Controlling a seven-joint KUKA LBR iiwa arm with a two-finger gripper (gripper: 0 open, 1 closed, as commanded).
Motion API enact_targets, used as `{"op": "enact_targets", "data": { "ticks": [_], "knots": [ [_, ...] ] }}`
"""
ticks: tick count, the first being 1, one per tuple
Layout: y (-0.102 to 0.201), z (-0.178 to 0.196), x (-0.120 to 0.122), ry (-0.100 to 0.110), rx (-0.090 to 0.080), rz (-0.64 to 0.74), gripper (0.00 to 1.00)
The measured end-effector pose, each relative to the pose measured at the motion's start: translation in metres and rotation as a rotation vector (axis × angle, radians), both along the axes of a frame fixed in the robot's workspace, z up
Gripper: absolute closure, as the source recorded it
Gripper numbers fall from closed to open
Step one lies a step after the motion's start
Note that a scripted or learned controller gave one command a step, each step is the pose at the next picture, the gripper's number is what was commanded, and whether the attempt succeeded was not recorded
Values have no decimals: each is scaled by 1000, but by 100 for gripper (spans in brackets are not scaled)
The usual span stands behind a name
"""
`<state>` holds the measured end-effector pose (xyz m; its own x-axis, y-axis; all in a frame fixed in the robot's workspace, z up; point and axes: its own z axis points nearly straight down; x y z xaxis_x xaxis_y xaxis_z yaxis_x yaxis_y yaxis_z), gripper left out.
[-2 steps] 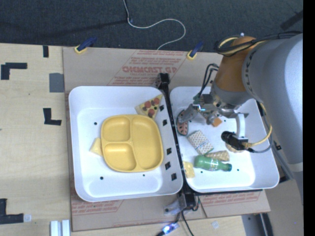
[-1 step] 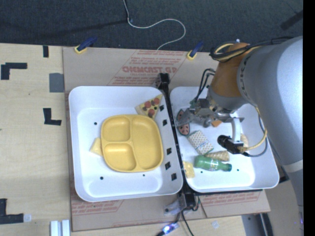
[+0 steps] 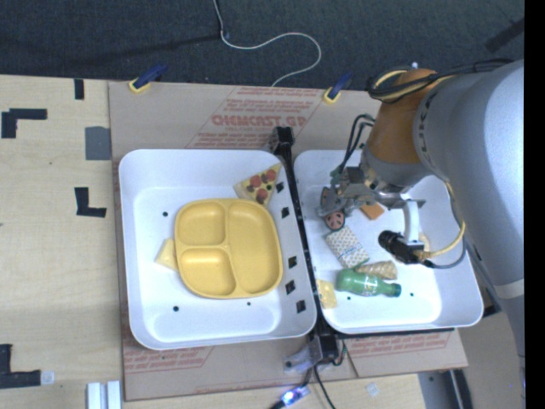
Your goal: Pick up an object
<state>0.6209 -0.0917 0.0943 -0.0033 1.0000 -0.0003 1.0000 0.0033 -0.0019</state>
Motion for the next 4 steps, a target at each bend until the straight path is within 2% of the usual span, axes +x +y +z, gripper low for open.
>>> {"op": "enact_targets", "data": {
  "ticks": [2, 3, 4],
  "knots": [
    [-10, 112, 2, -6, 0, -2, 100],
    [-10, 131, 3, -2, 1, -1, 100],
    [47, 139, 25, -2, 2, 4, 100]
  ]
}}
